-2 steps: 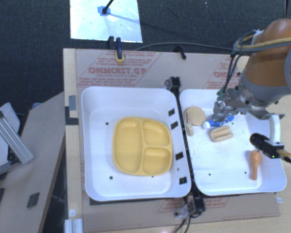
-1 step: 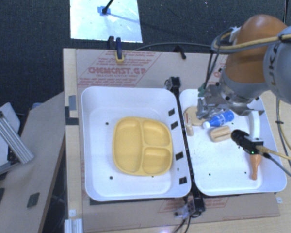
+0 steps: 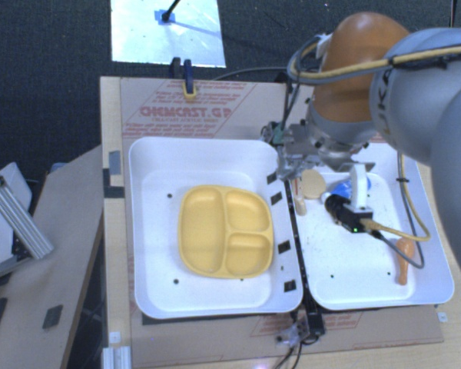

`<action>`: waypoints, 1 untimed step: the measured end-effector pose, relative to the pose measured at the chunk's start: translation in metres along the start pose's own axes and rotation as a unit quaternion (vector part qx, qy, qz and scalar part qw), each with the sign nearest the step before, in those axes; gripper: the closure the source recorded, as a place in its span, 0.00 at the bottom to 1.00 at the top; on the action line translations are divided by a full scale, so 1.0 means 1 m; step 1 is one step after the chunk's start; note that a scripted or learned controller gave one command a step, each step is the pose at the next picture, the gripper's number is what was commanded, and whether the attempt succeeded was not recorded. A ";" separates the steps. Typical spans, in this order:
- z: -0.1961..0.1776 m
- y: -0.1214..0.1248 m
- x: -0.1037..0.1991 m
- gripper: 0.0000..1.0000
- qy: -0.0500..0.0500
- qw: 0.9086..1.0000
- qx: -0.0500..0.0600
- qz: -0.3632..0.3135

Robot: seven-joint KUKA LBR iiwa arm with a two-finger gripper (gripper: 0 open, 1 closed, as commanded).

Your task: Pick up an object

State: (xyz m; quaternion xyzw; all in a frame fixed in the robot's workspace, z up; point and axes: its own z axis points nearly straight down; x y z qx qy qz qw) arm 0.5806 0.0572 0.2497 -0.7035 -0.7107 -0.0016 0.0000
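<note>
Claw low in the right bin, far corner by the shared wall | I judge it's going for the flat, round tan disc just beside it | claw grip: I cannot tell | orange stick along right wall | left bin: smooth yellow three-well plate

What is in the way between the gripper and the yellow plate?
Nothing that I can see. The gripper hangs over the left edge of the right bin, and the yellow plate lies in the left bin. Between them are just the bins' meeting rims and bare white floor.
</note>
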 end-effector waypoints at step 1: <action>0.004 0.028 0.039 1.00 0.000 1.000 0.000 0.001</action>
